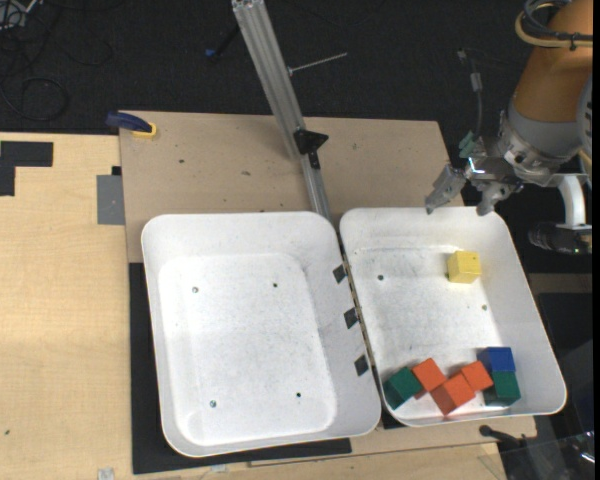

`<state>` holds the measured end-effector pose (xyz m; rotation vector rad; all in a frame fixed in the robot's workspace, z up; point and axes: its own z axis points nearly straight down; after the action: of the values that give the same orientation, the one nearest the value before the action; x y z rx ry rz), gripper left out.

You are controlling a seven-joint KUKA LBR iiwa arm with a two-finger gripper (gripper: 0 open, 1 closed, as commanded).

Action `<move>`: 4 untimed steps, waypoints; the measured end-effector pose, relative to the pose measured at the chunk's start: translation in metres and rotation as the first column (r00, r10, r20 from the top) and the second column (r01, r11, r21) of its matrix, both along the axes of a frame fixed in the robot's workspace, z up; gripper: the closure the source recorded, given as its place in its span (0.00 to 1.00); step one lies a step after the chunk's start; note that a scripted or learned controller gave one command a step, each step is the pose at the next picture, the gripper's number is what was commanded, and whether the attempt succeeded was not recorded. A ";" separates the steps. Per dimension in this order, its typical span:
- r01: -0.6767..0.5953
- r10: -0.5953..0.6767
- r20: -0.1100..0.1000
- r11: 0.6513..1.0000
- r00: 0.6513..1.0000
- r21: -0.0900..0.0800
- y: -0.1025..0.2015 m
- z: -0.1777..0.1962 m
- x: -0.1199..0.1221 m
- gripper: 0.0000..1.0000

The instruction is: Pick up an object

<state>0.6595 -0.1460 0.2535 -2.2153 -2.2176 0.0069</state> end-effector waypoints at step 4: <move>0.001 -0.001 -0.002 1.000 1.000 -0.001 -0.005 -0.152 0.000 0.00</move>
<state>0.6592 -0.1506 0.1017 -2.2159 -2.2158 0.0097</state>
